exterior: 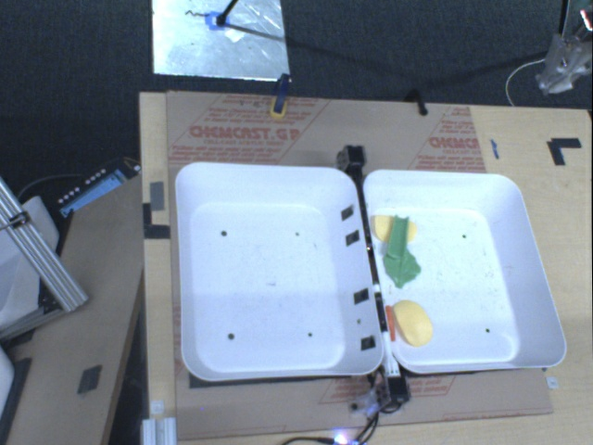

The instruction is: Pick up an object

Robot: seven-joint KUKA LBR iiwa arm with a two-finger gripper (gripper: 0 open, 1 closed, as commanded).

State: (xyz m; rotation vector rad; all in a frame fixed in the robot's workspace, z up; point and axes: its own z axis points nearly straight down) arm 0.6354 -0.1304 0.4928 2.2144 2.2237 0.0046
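Note:
The right bin (pixel 519 248) holds several small objects along its left side. A small yellow piece (pixel 382 227) lies near the divider, and a green soft item (pixel 401 256) rests partly over it and runs down from it. Lower down sits a rounded yellow object (pixel 414 324), with a thin orange piece (pixel 392 322) right beside it on its left.
The left bin (pixel 269 267) stands next to the right one, joined by a dark hinge strip (pixel 366 267). Both rest on a cardboard sheet (pixel 241 128). A shiny plate (pixel 220 24) lies at the back, and a grey metal piece with a cable (pixel 562 63) at the far right.

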